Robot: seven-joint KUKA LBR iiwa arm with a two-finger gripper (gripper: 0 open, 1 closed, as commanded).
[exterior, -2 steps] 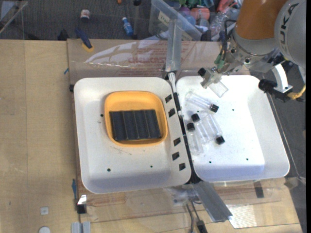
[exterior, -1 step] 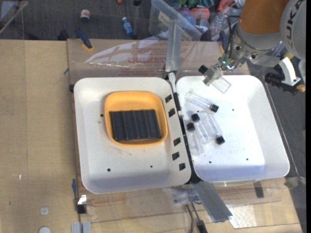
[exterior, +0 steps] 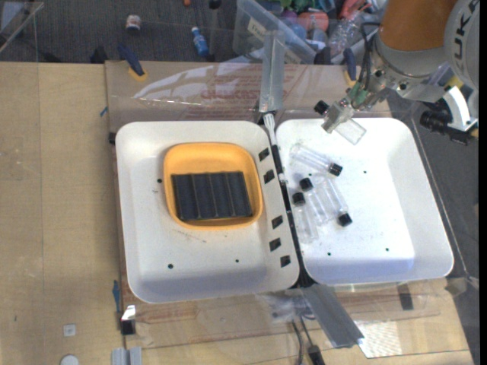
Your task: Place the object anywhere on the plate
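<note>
The camera view showed the gripper (exterior: 351,106) above the right bin (exterior: 396,242), fingers clamped on a clear vial (exterior: 340,122) by one end, so it could slip out before reaching the yellow plate (exterior: 213,156).

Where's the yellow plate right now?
The yellow plate sits in the left bin, a dark ribbed block lying on it.

The grey arm with the orange band (exterior: 426,21) runs off the top and right edges, so most of it is cut off. The two-finger gripper (exterior: 342,116) is a small blur, can't tell how it's set. The clear plastic vials with black caps (exterior: 319,192) melt into the white right bin (exterior: 396,234), hard to count. The clear storage tub of colourful bits (exterior: 304,10) gets clipped at the top.
</note>
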